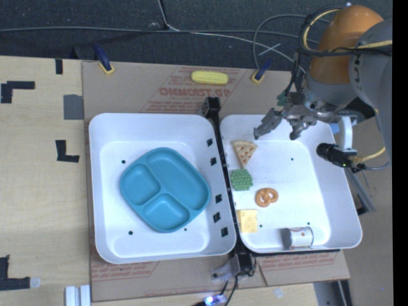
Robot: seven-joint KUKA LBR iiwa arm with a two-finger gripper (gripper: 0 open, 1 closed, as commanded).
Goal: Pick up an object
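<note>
tool hung spread wide and empty over the right bin's far edge; nearest object, the cracker wedge, lay flat left of it, so fingers might skid off.

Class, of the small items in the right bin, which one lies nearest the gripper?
The tan triangular wedge, at the bin's upper left, just below the open gripper.

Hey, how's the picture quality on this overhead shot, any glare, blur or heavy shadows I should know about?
In the camera view, lighting is even and soft; the white bins look bright but keep their edges. The whole frame is slightly soft, so small items such as the pretzel lack fine detail. The gripper casts hardly any shadow. The blue tray shows a mild sheen, no harsh glare.
</note>
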